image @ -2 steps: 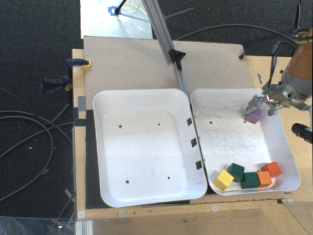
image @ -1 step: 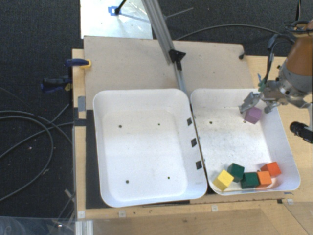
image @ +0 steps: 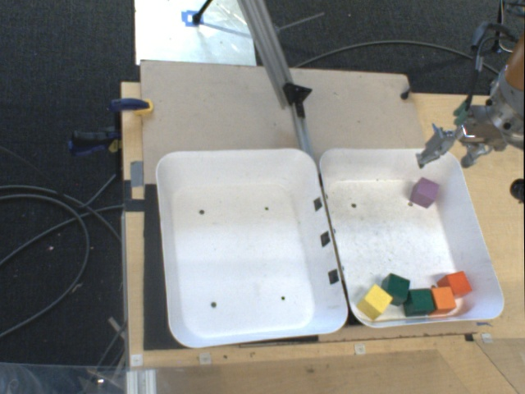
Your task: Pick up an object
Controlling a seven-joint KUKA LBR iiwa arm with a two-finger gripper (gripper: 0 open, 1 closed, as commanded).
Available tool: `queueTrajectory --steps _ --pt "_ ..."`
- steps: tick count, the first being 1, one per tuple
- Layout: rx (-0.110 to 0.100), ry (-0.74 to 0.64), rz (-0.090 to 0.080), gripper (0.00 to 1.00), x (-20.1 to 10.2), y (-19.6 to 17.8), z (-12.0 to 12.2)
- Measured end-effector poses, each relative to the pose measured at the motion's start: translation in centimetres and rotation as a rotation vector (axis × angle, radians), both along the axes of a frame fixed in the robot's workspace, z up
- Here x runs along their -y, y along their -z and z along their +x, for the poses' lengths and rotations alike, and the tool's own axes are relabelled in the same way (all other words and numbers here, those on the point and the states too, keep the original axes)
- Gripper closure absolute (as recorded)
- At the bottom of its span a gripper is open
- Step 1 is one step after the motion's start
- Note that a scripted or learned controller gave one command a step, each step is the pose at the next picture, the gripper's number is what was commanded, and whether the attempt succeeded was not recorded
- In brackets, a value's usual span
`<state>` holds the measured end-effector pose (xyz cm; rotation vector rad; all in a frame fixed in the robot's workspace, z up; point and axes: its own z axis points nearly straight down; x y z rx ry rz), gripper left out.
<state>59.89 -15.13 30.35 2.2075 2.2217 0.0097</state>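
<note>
A purple cube lies alone in the far part of the right bin. Along that bin's near edge sit a yellow cube, a dark green cube, a green cube, an orange cube and a red-orange cube, packed close together. My gripper hangs over the right bin's far right corner, above and slightly right of the purple cube. It is open, its two fingers spread apart with nothing between them.
The left bin stands beside the right one, joined by dark clips at the shared rim. A slanted metal pole crosses the bench behind the bins. Cables lie on the floor at left.
</note>
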Motion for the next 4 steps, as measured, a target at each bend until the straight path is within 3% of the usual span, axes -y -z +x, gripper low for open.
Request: queueTrajectory --steps 1,2,3,4 --pt "-0.017 0.007 0.002 0.0 4.2 13.6 -1.3" --pt "-0.008 0.004 0.001 0.0 5.8 19.9 6.9" --pt "0.0 0.001 -0.001 0.0 4.8 8.0 6.6" --pt "-0.007 0.001 0.001 0.0 4.8 8.6 6.4"
